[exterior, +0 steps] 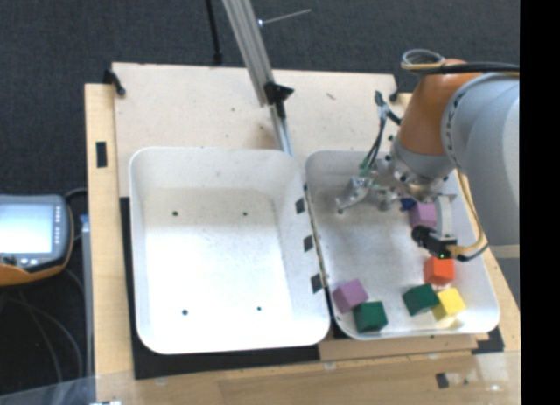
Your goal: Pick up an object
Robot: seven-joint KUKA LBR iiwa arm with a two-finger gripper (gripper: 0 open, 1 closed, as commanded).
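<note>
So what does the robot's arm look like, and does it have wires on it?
The arm is fat, round and smooth, mostly grey, with an orange band above the wrist. Thin cables, dark and greenish, run down beside the wrist, and a pale loop of cable sticks up above the orange part. The gripper at the end is small, silvery metal.
</note>
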